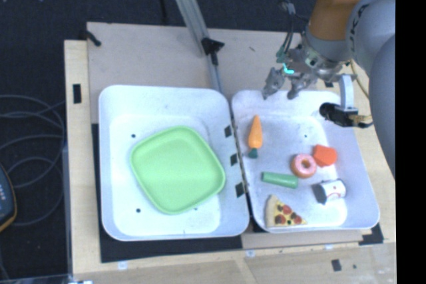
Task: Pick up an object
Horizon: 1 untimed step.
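Two bins sit side by side on the bench (pixel 80 143). A plate (pixel 177 169) lies in the left bin (pixel 113 110). In the right bin (pixel 359 209), taking the doughnut (pixel 304 165) as centre: carrot (pixel 255 132) at ten o'clock, pizza slice (pixel 281 212) at seven, stick (pixel 279 179) at eight, block (pixel 325 155) at two.

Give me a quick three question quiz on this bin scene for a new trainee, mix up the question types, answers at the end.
1. True or false: the green plate lies in the left bin.
2. Which item lies nearest the divider between the bins: A) donut B) carrot C) pizza slice?
3. Fill in: the gripper hangs over the right bin's ____ edge.

Key: 1 true; 2 B; 3 far (top of the view), with its fingers spread and nothing between them.
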Available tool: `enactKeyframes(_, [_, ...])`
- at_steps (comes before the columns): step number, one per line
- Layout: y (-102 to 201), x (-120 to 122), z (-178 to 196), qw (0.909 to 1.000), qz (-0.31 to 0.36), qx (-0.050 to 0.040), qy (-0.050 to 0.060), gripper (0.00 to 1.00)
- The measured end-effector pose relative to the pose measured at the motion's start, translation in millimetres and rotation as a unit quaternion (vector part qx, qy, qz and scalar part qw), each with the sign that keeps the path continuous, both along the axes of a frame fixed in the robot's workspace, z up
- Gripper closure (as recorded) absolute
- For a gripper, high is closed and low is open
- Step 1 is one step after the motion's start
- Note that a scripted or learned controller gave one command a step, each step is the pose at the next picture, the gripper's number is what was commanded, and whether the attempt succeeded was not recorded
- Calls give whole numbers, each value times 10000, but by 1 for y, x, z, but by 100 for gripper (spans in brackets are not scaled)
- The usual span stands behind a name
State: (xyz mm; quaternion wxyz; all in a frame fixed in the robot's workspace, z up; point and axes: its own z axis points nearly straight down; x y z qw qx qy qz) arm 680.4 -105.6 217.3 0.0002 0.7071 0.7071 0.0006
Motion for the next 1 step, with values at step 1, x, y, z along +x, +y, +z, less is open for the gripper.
enactKeyframes(1, [0, 0, 0, 10000, 0, 0, 0, 0])
